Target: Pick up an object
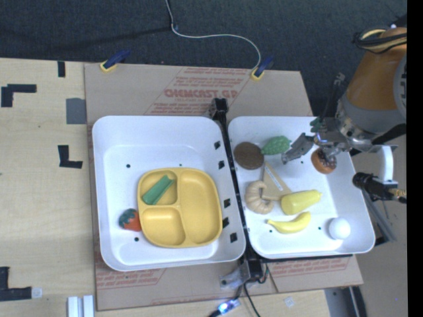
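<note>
My gripper [309, 152] hangs over the far part of the right bin [360, 207], reaching in from the right, and its fingers stand spread apart with nothing between them. One finger [293, 152] points towards a green leafy item [275, 144]. The other finger is just above a small orange object [324, 163], which lies on the bin floor. Further left is a brown round object [248, 154]. A beige bread-like piece [258, 197], a yellow lemon-shaped item [301, 201], a banana [291, 224] and a white ball [339, 228] lie nearer the front.
The left bin [112, 144] holds a yellow divided plate [195, 207] with a green item [157, 190] in one compartment. A red-orange item [130, 220] lies beside the plate. A black divider [228, 164] separates the bins. A black fixture [373, 185] sticks out at the right bin's edge.
</note>
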`<state>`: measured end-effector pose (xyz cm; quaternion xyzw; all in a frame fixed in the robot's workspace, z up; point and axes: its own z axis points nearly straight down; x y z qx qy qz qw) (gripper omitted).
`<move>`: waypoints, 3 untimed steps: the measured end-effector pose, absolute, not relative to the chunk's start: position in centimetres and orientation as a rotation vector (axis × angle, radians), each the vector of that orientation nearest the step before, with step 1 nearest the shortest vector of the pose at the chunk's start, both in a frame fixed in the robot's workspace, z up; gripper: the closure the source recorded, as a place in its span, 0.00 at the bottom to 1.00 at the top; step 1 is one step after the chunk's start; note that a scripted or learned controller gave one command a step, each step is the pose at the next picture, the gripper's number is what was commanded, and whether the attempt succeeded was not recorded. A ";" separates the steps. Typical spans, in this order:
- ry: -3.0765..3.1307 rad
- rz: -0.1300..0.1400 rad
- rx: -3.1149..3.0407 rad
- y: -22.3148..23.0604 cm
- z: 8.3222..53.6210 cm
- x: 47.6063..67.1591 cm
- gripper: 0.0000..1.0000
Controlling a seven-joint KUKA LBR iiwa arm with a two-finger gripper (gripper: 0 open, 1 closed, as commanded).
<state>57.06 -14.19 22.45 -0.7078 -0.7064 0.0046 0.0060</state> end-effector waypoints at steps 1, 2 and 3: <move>-2.222 0.002 -2.219 -14.2 23.2 57.3 0.00; -2.218 0.008 -2.216 -14.3 16.8 56.7 0.00; -2.220 0.007 -2.216 -14.3 12.1 57.3 0.00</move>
